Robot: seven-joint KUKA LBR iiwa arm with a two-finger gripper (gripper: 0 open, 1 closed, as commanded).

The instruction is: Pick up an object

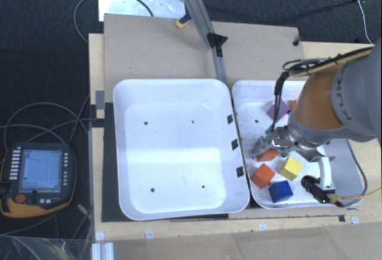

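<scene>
A teach pendant [37,176] with a lit screen, its text too small to read, lies left of the tabletop [179,44]. The left bin [173,145] adjoins the right bin [248,95]. In the right bin lie an orange block [262,176], blue block [280,191], yellow block [292,167] and purple block [276,111]. The hand [267,147] sits low just above the orange block; its grip state cannot be told. Partial lettering "KU" marks the arm [334,104].

Pale wooden surface [179,44] carrying two shallow white bins side by side, left bin [173,145], right bin [250,98]
</scene>
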